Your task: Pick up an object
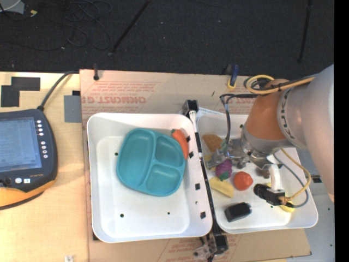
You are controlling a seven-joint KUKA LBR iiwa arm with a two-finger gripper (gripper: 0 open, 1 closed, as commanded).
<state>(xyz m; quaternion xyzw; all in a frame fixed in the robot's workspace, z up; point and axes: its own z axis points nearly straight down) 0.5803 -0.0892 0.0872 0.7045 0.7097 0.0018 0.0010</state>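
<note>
Claw (222, 158) over purple piece (223, 170), one tomato (243, 180)

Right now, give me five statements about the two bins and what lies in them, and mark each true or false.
1. A teal divided plate lies in the left bin. True.
2. The red tomato sits on the teal divided plate. False: it lies in the right bin, beside a purple item.
3. A black block lies near the front of the right bin. True.
4. The arm reaches over the left bin. False: its gripper is over the right bin, close to the purple item.
5. An orange item rests at the plate's right edge, in the left bin. True.
</note>
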